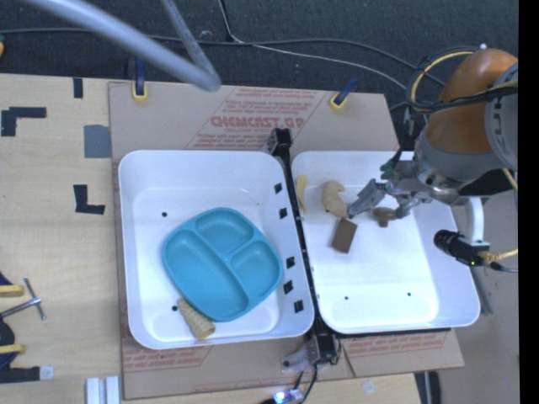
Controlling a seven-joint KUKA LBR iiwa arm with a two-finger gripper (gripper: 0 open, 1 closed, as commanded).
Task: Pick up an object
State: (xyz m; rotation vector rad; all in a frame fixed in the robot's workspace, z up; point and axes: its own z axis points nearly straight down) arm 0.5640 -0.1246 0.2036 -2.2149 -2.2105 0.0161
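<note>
We log the arm (472, 99) entering from the right of the frame, its orange band near the upper right corner, wrist bent down over the right bin (421, 310). The gripper (381, 200) hangs over the upper middle of that bin. One finger reaches left toward the brown block (344, 236); a second dark shape sits lower right of it, with something small and brownish at about that spot. We cannot tell whether the jaws are released or clenched, nor whether that brownish bit is held or merely lies below them.

Candidate objects in the right bin: the brown block, just lower left of the gripper and apart from it; a tan rounded piece (333, 197) near the bin's upper left; a thin yellow piece (301, 194) hard against the divider wall. We judge the block or the tan piece the likeliest targets, since the gripper sits between and just right of them.

The left bin (135, 183) carries a blue divided plate (222, 263), with a tan cone-like item (195, 319) tucked at its lower edge.

Hard to make out: the yellow piece's shape, and the blurred grey bar (109, 28) crossing the upper left, out of focus and cut by the frame edge.
</note>
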